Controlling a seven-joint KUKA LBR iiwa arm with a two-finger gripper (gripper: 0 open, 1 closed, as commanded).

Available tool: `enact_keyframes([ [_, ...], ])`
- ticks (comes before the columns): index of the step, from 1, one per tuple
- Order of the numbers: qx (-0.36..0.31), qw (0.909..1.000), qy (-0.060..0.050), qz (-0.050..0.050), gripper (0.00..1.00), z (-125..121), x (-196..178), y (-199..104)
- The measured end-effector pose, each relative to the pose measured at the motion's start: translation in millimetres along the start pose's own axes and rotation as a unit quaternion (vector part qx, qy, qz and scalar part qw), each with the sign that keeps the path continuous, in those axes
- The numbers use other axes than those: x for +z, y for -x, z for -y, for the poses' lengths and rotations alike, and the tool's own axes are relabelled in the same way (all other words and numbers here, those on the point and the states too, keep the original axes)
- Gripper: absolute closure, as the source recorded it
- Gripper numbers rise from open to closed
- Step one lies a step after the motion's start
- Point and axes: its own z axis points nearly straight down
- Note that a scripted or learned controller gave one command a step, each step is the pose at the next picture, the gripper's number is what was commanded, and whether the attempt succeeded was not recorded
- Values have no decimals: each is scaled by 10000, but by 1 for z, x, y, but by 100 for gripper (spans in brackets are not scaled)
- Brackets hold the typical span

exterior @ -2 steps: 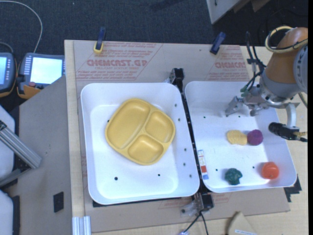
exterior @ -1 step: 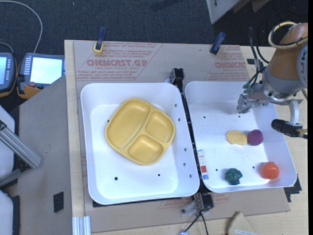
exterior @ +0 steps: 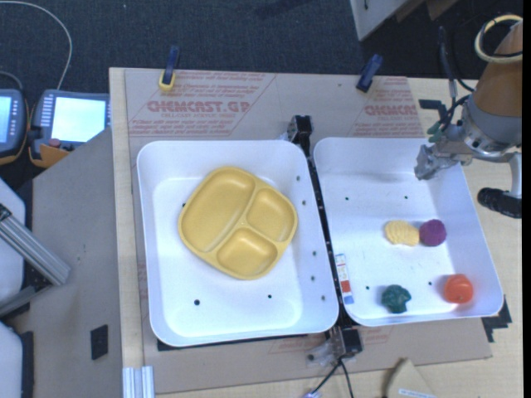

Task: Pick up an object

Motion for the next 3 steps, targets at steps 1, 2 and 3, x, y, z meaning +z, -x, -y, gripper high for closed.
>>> enact_keyframes([
  [1,-3,10000,6,4,100,-4,-52,10],
  [2,-9,10000,9,4,100,-5,-101,11],
  [3,-33,10000,-22,-17,100,-6,-107,-46],
])
